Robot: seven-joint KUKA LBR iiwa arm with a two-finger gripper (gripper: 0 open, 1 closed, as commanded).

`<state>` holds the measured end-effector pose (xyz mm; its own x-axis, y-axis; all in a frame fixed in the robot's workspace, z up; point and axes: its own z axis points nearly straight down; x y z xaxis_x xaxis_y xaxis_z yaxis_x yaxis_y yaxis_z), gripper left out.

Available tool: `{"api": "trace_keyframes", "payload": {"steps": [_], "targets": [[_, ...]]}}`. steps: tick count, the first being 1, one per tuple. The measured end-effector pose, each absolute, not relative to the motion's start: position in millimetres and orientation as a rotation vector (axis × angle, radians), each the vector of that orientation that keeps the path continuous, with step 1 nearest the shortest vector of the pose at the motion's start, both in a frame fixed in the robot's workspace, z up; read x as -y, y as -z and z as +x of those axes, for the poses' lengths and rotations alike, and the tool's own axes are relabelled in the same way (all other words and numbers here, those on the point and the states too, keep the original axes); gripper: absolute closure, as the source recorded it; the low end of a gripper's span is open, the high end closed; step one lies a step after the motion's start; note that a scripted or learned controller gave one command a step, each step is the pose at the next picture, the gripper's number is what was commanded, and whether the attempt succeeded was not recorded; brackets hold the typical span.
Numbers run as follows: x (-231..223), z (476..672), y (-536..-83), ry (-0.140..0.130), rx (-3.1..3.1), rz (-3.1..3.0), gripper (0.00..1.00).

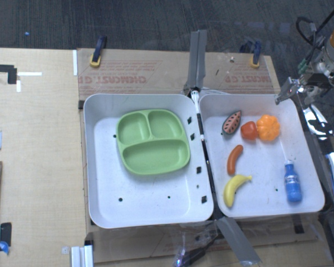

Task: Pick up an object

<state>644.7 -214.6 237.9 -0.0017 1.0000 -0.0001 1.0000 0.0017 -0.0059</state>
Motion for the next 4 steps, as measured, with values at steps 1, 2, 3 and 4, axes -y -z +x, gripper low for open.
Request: {"api": "trace_keyframes", "payload": {"steps": [1, 2, 3, 4], "targets": [[207.2, 659.2, -99.8, 0.0, 2.194, -2.242, 0.0], [207.1, 659.3, -105.9, -0.007, 2.198, -2.238, 1.0], [115.8, 648.3, -88.5, -0.004, 2.572, -1.798, 1.0], [116.0, 648.3, -88.5, -0.004, 2.572, -1.799, 0.0]]}}
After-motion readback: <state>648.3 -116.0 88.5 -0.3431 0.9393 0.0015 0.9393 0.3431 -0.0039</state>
